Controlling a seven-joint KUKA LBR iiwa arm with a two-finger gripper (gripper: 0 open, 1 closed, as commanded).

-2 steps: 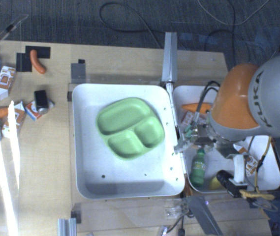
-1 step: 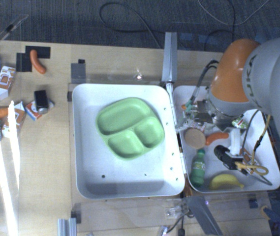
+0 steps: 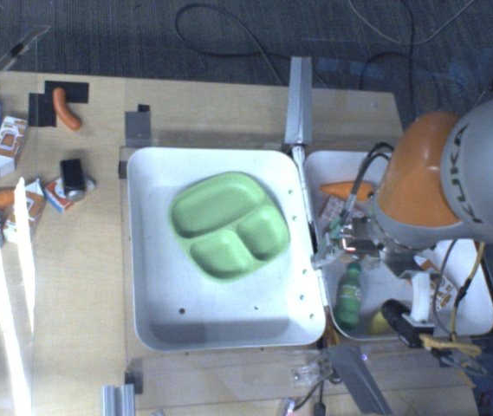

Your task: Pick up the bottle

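The jaws [image 3: 343, 251] are seen low in the right white bin [image 3: 480, 319], at the end of the grey arm with the orange band [image 3: 419, 185]. Whether they are released or clenched cannot be told, since the wrist and its cabling cover them. The small green plastic bottle [image 3: 349, 290] lies in the same bin, just below the jaws and close to the wall shared with the left white bin [image 3: 155, 232], in which a green sectioned plastic tray [image 3: 229, 224] rests. An orange carrot-shaped toy [image 3: 347, 190] lies at the far end of the right bin.

A slip is judged likely: the bottle is rounded and lies flat, so it could roll aside on closing. The nearby wall could also block one side of the jaws.
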